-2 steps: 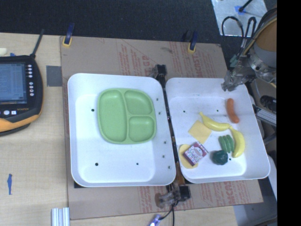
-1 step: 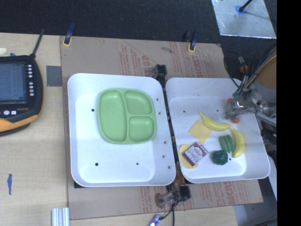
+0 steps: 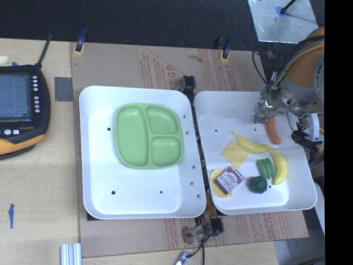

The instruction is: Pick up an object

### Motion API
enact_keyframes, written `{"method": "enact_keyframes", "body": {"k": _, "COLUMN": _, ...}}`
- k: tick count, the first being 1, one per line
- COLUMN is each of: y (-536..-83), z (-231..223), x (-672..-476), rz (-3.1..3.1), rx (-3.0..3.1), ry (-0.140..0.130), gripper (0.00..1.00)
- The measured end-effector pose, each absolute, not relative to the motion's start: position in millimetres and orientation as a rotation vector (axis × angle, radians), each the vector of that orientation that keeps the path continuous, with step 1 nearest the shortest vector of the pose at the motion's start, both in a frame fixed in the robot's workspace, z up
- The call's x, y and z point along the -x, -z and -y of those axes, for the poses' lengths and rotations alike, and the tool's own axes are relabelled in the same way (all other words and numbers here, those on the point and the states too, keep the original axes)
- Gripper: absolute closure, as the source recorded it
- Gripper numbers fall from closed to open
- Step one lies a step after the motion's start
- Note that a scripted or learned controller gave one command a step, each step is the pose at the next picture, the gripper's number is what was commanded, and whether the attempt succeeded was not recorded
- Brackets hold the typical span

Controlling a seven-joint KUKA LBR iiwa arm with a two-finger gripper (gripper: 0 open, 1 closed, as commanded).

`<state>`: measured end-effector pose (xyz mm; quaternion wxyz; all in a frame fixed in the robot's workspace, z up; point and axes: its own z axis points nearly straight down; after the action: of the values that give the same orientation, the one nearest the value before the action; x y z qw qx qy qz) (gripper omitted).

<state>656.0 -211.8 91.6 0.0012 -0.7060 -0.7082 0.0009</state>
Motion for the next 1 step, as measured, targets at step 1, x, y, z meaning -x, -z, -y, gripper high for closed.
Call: {"method": "enact_keyframes", "body": {"k": 1, "y": -167.2, "z": 212.4, "x": -636.5, "rz": 2.223, "rx": 2.219, "ry": -0.001, "gripper": 0.0}}
